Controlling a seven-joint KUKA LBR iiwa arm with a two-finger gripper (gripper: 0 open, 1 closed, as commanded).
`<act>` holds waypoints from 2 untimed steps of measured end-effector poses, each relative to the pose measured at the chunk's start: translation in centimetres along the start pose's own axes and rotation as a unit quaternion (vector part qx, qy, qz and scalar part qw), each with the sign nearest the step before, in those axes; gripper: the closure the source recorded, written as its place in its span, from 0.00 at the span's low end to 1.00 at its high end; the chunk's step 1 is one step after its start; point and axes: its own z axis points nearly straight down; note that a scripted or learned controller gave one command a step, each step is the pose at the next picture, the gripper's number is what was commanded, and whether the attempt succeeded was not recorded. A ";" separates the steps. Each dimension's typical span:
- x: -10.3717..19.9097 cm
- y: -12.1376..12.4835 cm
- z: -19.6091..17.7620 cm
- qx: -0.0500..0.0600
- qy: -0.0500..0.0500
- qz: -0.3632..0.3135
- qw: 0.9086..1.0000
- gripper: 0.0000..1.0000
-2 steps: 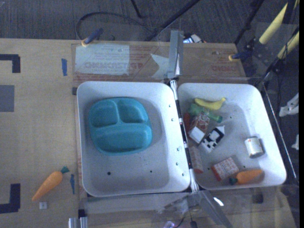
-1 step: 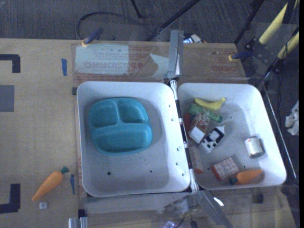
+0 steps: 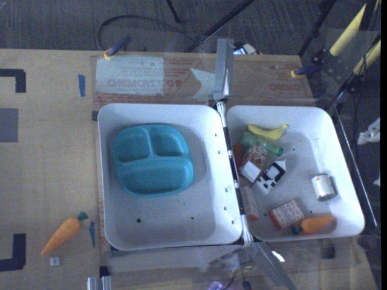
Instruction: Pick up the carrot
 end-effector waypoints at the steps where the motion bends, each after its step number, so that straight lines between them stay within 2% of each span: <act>1: -0.4 0.2 10.9 -0.001 0.003 -0.119 0.993 0.00; 2: -1.9 0.3 25.7 0.000 0.002 -0.291 0.957 0.00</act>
